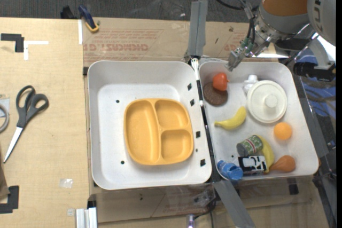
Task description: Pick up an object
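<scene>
My gripper [235,59] hangs over the far left corner of the right bin [299,115], its fingers close together with nothing seen between them. Just below and left of it sits a red tomato [219,81] on a brown round disc [216,96]. A white lidded pot [266,101] stands to the right of the tomato. A yellow banana [233,120] lies mid-bin. An orange ball [282,131], a green can [249,144], a black-and-white box [252,164], a blue crumpled item [230,170] and an orange pear-shaped fruit [283,164] fill the near end.
The left bin [101,115] holds a yellow divided plate [158,131]. Scissors [24,115] lie on the wooden bench at the left. A grey bar [197,29] stands behind the seam between the bins. Cardboard covers the bench behind the bins.
</scene>
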Controlling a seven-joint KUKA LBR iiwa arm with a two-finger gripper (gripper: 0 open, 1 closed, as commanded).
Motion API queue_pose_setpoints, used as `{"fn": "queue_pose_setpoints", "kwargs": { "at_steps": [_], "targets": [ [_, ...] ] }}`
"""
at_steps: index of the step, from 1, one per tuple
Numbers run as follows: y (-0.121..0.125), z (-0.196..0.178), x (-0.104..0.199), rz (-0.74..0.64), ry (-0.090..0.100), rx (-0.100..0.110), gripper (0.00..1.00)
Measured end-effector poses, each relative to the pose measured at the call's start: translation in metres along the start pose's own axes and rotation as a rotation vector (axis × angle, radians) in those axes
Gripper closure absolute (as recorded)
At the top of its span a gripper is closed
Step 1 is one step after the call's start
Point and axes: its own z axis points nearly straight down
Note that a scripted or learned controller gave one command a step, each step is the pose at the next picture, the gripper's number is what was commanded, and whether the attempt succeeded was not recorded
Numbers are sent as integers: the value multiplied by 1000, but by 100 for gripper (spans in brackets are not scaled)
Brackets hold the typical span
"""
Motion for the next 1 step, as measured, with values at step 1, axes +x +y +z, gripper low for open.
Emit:
{"fn": "queue_pose_setpoints", "kwargs": {
  "at_steps": [1],
  "targets": [
    [32,-78,-9,91,0,1,100]
  ]
}}
